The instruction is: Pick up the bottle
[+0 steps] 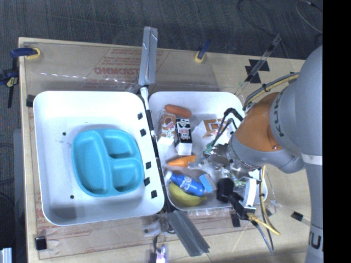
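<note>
Arm (pixel 307 119), grey with orange band, sits highest, reaching in from the right over the right bin (pixel 219 98). Gripper (pixel 218 162) is low over that bin's middle; open or shut cannot be told from this angle, and nothing is visibly held.

Bottle (pixel 184 183): blue, on its side at the bin's front, resting against the banana (pixel 185 197), carrot (pixel 181 160) just behind it. Gripper is near the bottle, to its right, not on it.

Judged step: approach and align. Best done by shifting left over the bottle's middle, closing across its short width and coming straight down, avoiding banana and carrot. A round body may roll.

Writing: red print on the bench sheet (pixel 116 69) reads roughly "CHEMCAST". Labels on the bottle and the two small cartons (pixel 176 129) are too small to read.
</note>
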Controlling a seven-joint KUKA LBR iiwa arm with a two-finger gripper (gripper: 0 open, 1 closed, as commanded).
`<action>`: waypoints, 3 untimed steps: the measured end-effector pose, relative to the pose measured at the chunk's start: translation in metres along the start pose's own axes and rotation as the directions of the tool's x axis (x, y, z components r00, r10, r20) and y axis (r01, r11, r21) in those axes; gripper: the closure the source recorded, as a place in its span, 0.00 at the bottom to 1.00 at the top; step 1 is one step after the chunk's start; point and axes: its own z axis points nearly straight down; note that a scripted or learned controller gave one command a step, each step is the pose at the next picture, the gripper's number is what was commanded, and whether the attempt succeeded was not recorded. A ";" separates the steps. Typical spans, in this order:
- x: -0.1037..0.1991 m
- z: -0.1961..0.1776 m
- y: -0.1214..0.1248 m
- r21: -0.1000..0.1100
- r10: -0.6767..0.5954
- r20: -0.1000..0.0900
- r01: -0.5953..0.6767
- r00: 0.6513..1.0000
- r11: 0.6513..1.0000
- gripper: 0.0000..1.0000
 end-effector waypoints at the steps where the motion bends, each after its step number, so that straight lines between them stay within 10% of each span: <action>1: 0.001 -0.009 0.000 0.002 -0.005 0.000 0.005 1.000 1.000 1.00; 2: 0.001 -0.009 0.000 0.002 -0.005 0.000 0.005 1.000 1.000 0.00; 3: 0.010 0.013 -0.008 0.011 0.023 0.000 -0.023 1.000 1.000 0.00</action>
